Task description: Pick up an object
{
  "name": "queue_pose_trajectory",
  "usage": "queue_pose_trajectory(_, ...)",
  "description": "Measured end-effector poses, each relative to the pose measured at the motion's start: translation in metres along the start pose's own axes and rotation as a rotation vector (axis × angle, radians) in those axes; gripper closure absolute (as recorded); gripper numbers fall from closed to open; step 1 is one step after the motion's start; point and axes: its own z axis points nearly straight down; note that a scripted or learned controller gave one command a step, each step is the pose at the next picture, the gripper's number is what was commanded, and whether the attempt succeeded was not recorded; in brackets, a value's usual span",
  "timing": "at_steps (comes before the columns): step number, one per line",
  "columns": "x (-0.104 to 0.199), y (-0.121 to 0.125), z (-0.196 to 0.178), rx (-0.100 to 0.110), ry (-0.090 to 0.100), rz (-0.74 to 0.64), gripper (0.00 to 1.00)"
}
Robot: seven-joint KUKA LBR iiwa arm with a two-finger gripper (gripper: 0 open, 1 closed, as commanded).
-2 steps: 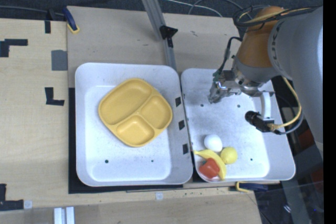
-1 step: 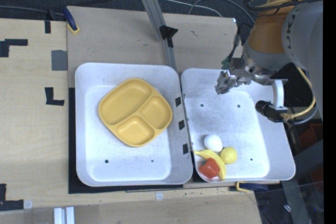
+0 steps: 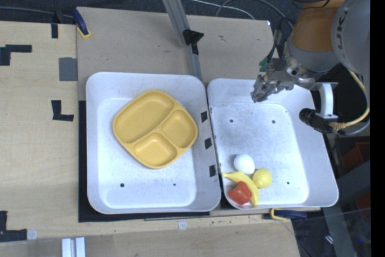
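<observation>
A small heap of toys lies in the near left corner of the right bin (image 3: 301, 129): a white ball (image 3: 243, 163), a yellow piece (image 3: 261, 178), a yellow banana shape (image 3: 242, 178) and a red piece (image 3: 240, 192). My gripper (image 3: 263, 91) hangs over the far edge of that bin, well away from the heap. It points down and nothing shows beneath it. The grey arm with its orange band reaches in from the upper right.
A yellow three-compartment plate (image 3: 155, 128) sits in the left bin (image 3: 102, 147). A metal pole (image 3: 171, 0) slants down to the gap between the bins. Cables loop near the arm at the right.
</observation>
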Motion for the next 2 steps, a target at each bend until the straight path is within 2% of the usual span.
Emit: queue_pose_trajectory(2, 0.098, -0.033, -0.003, 0.006, 0.001, -0.004, 1.00)
